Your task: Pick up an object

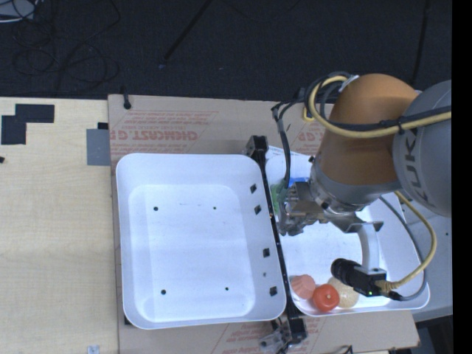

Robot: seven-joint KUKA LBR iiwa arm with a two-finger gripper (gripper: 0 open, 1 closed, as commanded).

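Left of the gripper (pixel 295 216), whose grip state I cannot tell beneath the bulky arm (pixel 365 142), lies the left bin (pixel 192 172), while the red object (pixel 325 297) sits below it in the right bin (pixel 413 301).

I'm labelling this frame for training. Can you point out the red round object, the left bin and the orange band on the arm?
red round object (pixel 325 297), camera view, middle of its top
left bin (pixel 124 220), camera view, its left wall
orange band (pixel 365 127), camera view, middle of its rounded surface
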